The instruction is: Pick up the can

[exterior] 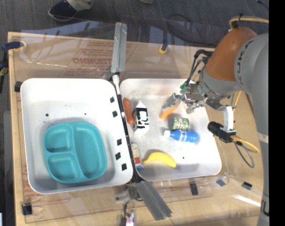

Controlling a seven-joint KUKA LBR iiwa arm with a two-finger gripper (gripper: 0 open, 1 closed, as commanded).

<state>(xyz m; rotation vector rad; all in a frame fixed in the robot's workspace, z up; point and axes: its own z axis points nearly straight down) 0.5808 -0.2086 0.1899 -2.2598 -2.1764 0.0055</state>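
Note:
The can point(180, 123), small with a green label, sits in the right bin point(206, 159) near its middle. My gripper point(182, 104) hovers just above and behind the can, at the end of the grey arm with the orange band. Its fingers point(172, 100) are spread open with nothing between them. An orange carrot point(168, 112) lies right beside the left finger, up and left of the can.
A blue bottle point(183, 136) lies just in front of the can. A banana point(159, 159), a black-and-white carton point(141, 119) and a sausage point(128, 111) lie toward the bin's left side. The left bin point(34, 93) holds a teal divided plate point(75, 150).

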